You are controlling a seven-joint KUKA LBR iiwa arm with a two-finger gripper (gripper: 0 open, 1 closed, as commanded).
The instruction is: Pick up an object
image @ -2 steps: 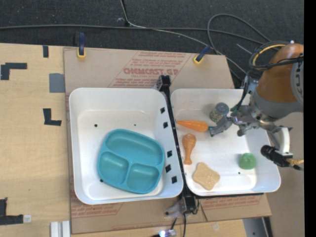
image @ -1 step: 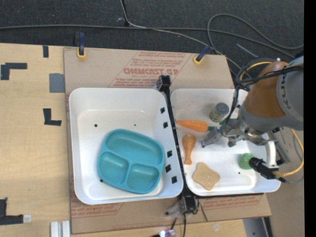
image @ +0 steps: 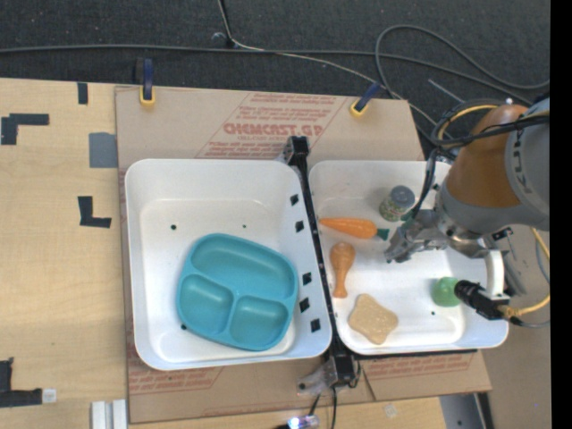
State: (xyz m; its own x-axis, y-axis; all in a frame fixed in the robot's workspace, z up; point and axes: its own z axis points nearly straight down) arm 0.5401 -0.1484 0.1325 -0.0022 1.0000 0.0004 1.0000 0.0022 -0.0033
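An orange plastic carrot is lying on its side near the top of the right white bin. Below it a tan toy chicken leg is lying — and a beige toy bread slice is resting flat. A small round can and a green ball are sitting further right.

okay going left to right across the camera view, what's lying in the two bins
Teal divided tray → drumstick → carrot → bread slice → small can → green piece.
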